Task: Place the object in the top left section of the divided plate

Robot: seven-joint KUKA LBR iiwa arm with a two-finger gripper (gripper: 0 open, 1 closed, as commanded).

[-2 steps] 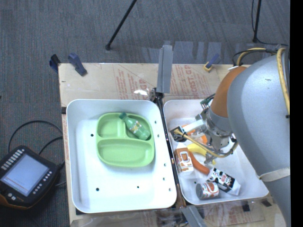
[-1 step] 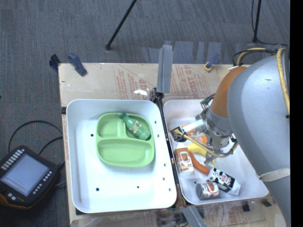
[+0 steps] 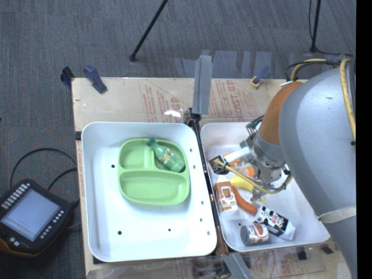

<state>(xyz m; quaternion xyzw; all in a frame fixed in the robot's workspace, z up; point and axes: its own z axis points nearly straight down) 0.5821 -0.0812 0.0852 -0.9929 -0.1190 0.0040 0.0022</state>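
Two white bins [image 3: 104, 237] sat on a cardboard-covered tabletop [image 3: 133, 97] above grey carpet [image 3: 70, 28]. Right of the green divided plate [image 3: 152, 188], the tool [image 3: 263, 186] hung over clutter; whether clenched, I cannot tell.

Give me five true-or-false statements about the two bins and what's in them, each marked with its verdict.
1. The green divided plate lies in the left bin. True.
2. A green bottle lies in the plate's top right section. True.
3. The plate's top left section holds a can. False: the can is in the right bin, near its front edge.
4. The arm's gripper is over the left bin. False: it is over the right bin, above the clutter.
5. The orange box lies in the right bin close to the divide between the bins. True.
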